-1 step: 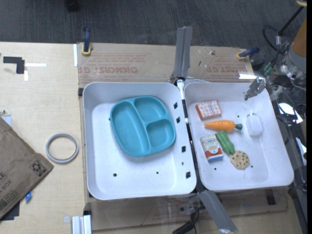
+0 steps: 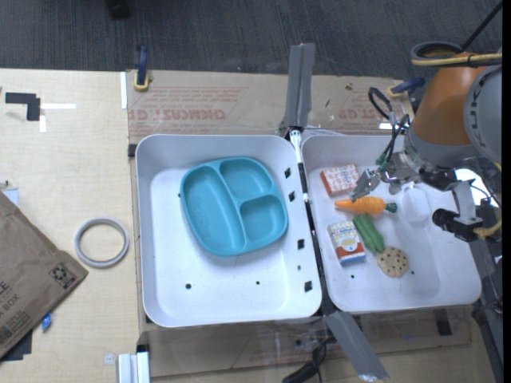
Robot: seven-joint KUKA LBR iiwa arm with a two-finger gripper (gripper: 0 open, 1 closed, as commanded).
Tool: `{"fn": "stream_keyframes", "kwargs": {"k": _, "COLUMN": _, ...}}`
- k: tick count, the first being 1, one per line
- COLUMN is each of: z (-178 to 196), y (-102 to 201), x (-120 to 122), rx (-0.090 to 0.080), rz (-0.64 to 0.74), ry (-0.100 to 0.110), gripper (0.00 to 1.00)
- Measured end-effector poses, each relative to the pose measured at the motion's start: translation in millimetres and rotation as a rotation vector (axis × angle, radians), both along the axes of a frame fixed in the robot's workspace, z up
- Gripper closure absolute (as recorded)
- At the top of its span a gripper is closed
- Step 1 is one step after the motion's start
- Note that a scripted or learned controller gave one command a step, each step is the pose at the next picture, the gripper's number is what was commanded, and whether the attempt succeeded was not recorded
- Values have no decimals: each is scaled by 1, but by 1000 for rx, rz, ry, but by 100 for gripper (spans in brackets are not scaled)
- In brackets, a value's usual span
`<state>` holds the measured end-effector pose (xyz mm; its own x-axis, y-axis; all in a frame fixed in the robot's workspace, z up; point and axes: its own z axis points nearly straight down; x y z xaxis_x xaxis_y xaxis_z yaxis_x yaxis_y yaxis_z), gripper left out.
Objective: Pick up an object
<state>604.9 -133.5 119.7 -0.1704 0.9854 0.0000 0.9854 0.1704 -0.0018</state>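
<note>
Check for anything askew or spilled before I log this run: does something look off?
Nothing stands out. The blue plate lies flat, slightly turned, in the left bin. The toy foods, carrot included, lie inside the right bin, under the tool.

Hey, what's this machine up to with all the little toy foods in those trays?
A grey and orange robot arm is reaching into the right bin to pick something up. Its tool hangs just above the toy carrot, which still lies on the bin floor. Around it sit a green toy vegetable, a cookie, a small carton and a red-and-white box. The left bin holds a blue divided plate.
</note>
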Motion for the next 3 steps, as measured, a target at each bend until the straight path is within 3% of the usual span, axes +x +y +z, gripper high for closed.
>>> {"fn": "stream_keyframes", "kwargs": {"k": 1, "z": -29, "y": 30, "x": -22, "rx": 0, "rz": -10, "ry": 1, "gripper": 0}}
{"fn": "stream_keyframes", "kwargs": {"k": 2, "z": -20, "y": 28, "x": -22, "rx": 0, "rz": -14, "ry": 1, "gripper": 100}}
{"fn": "stream_keyframes", "kwargs": {"k": 3, "z": 72, "y": 86, "x": 31, "rx": -1, "rz": -126, "ry": -2, "gripper": 100}}
